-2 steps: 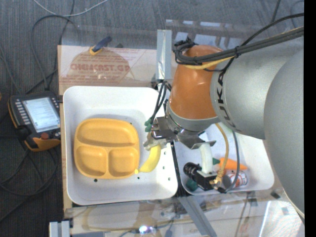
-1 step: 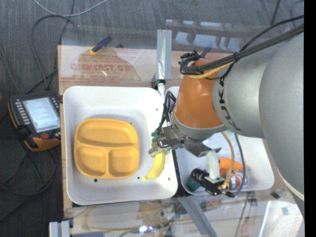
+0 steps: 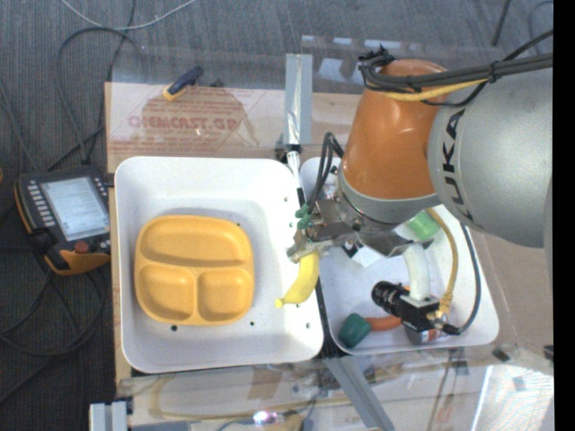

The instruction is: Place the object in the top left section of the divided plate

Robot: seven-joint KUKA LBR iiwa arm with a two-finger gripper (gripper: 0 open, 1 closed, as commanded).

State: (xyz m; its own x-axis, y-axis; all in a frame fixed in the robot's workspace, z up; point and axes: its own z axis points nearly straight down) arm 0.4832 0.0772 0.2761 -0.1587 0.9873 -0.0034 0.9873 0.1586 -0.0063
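A banana [image 3: 303,282] is seen clamped between the fingers [image 3: 303,250] of the gripper [image 3: 310,245], right of the yellow divided plate [image 3: 193,268], over the left bin's [image 3: 180,173] right wall.

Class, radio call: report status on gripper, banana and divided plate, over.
Gripper at the divider between bins, banana hanging at its tip, grip unclear. Yellow divided plate in left bin, nothing in its sections. Path leftward clear.
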